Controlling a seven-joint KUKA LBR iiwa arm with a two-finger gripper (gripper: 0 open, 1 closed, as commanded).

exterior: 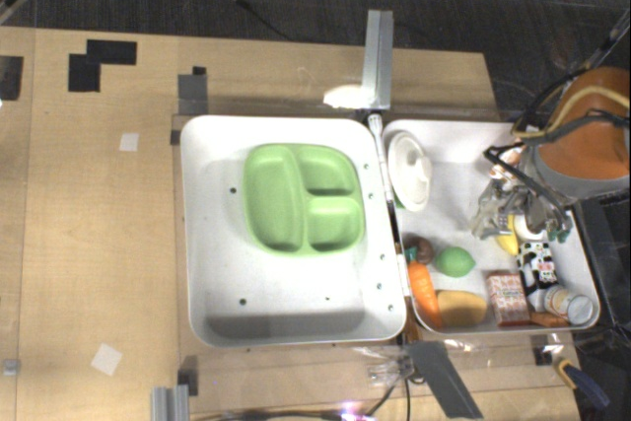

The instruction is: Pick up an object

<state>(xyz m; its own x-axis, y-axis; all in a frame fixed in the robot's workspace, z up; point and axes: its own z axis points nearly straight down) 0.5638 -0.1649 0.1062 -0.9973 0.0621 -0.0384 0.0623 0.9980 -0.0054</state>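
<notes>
The scene was evenly and fairly brightly lit from above, and the white left bin [212, 212] was rendered near overexposure, with a soft grey shadow laid along its lower inside wall. A small patch of glare was seen on the bench [89, 242] just above the bins, beside the metal post [379, 59], while the dark floor at the top was left dim. Moderate sharpness was kept at the centre, but the arm [592, 148] at the right edge was slightly blurred.
</notes>
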